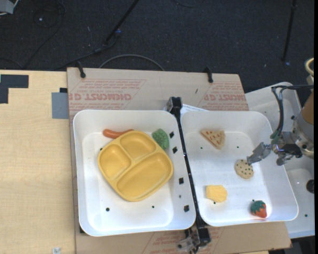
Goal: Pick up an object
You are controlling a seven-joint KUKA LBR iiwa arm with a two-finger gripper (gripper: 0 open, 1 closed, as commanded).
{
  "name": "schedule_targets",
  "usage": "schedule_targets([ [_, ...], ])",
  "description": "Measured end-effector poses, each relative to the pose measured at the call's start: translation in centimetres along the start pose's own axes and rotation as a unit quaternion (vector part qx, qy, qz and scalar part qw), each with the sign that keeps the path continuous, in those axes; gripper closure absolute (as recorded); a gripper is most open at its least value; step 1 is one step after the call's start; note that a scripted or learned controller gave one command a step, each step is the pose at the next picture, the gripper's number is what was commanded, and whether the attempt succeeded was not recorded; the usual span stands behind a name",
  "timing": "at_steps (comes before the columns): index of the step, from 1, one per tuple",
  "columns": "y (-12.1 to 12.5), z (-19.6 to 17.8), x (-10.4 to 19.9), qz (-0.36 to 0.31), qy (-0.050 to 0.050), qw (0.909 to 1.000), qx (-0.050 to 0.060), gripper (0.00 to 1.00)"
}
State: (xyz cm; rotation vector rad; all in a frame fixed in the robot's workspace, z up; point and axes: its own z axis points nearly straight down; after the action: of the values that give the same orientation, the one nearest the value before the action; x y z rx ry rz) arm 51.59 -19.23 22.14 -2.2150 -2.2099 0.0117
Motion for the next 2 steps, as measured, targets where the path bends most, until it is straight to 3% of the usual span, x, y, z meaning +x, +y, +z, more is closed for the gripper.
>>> schedule_targets([
  [1, 0.3, -0.6, 0.0, -0.001, -0.001, 1.0000, -0.006, 0.00],
  [2, 0.2, 3.8, 0.5, -0.001, 0.000, 1.0000, -0.004, 0.00],
])
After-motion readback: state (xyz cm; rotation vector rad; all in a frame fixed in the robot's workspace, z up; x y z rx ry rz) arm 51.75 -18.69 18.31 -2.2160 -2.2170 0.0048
